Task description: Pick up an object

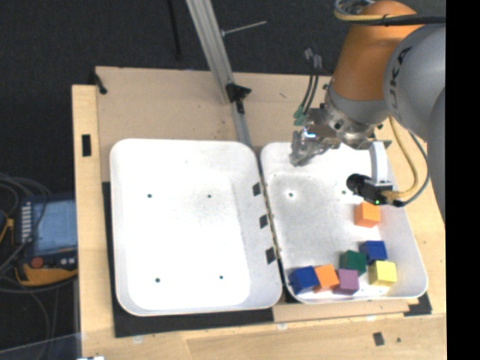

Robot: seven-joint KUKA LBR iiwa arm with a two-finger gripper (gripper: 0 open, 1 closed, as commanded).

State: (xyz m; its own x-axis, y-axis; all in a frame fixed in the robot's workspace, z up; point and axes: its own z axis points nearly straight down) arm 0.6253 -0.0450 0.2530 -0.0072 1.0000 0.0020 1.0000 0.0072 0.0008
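We see the wooden bench (180, 103) carrying two shallow white bins side by side. The left bin (187, 223) sits beside the right bin (315, 201), their inner edges touching. The grey arm (390, 58) with its orange band reaches in from the right, and its gripper (302, 150) hangs over the far left corner of the right bin, well apart from the blocks. We cannot tell how the gripper is set.

An orange block (367, 214) lies alone near the bin's right wall. Along the near edge we find a blue block (304, 278), a second orange block (327, 276), a purple block (348, 280), a green block (353, 261), a yellow block (383, 272) and another blue block (373, 250), clustered close together.
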